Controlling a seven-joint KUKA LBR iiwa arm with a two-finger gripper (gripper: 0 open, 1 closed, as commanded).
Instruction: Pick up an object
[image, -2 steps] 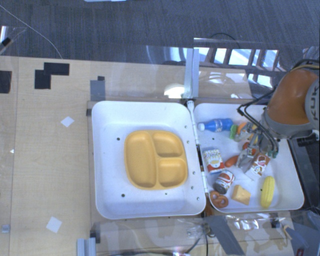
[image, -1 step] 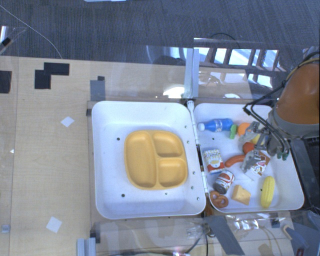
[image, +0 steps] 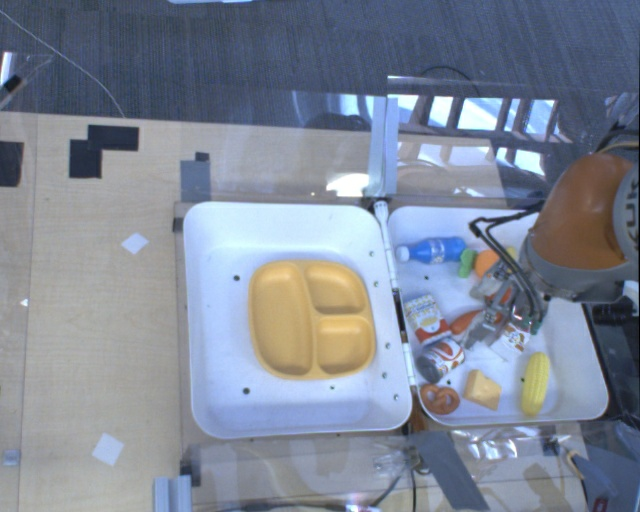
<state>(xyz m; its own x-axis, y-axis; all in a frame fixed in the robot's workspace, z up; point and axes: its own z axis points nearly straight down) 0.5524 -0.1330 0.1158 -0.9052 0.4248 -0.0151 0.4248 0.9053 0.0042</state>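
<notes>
A: Which object is it going for?

B: Hard to say for certain. The pincer (image: 500, 318) hangs low in the right bin (image: 590, 400), over the clutter in the middle, close to an orange carrot-like piece (image: 466, 322) and a small carton (image: 424, 315). One of those looks the likeliest target, but that is my guess.

A: Has it got anything?

B: Nothing I can see between the fingers. Whether they are open or closed, I cannot tell; the metal parts blur together with the packaging beneath.

A: What else is in that bin?

B: A blue bottle (image: 436, 250) near the far wall, a green piece (image: 466, 263) and an orange one (image: 486, 262) just beside it. Toward the near side, a can (image: 442, 356), a pretzel (image: 440, 399), a cheese wedge (image: 483, 389) and a corn cob (image: 536, 382).

A: And the left bin (image: 220, 300)?

B: It carries a yellow divided tray (image: 310, 318) lying flat in the middle. Both bins sit side by side on the worktop (image: 90, 330).

A: So how far along is it?

B: Early, I judge. The arm (image: 585, 225) is down among the objects, but the grasp and the lift are not yet done.
</notes>
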